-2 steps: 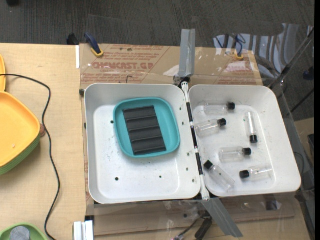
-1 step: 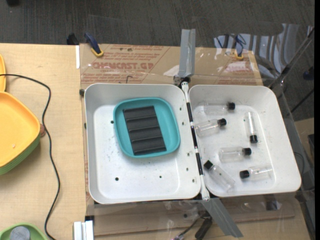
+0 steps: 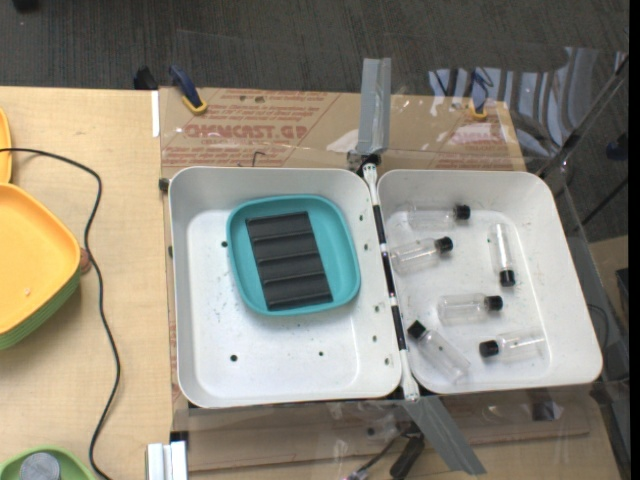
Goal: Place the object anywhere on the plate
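While judging progress, note the black ridged block (image 3: pixel 290 260) lying flat in the middle of the teal plate (image 3: pixel 238 268) in the left bin (image 3: pixel 280 358), and treat the placing as apparently done. Record the pincer state as impossible to tell; count the capped vials (image 3: pixel 420 253) in the right bin (image 3: pixel 562 268) as well apart from the plate.

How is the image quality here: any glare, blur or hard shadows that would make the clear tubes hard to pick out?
In the camera view the light is even and soft, without hard shadows. The clear tubes nearly vanish against the white right bin; their black caps stand out most. The teal plate in the left bin is crisp. A clear sheet at upper right shows streaky reflections.
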`<state>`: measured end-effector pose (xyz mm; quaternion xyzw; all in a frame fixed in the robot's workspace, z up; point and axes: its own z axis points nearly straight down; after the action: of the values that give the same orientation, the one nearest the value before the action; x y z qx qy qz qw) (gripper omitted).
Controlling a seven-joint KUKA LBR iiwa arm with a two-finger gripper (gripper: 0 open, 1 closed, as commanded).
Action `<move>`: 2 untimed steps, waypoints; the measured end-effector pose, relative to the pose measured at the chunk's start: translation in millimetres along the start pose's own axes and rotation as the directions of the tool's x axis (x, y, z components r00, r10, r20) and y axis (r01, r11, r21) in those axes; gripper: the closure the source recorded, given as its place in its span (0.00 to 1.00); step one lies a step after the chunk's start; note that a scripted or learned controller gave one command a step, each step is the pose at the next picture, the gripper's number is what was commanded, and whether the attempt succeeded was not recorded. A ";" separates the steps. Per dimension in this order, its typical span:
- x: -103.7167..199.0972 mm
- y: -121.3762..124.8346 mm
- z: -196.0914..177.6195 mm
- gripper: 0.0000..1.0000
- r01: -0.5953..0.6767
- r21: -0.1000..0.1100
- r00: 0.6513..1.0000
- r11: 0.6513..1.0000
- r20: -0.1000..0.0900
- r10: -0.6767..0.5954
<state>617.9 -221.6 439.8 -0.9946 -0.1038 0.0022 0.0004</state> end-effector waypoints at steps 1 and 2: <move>8.7 1.4 0.3 0.00 -0.001 -0.001 1.000 1.000 0.000 0.001; 25.8 5.2 0.7 0.00 -0.001 0.000 1.000 1.000 0.001 0.001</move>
<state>644.2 -221.4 439.0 -0.9947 -0.1031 0.0028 0.0002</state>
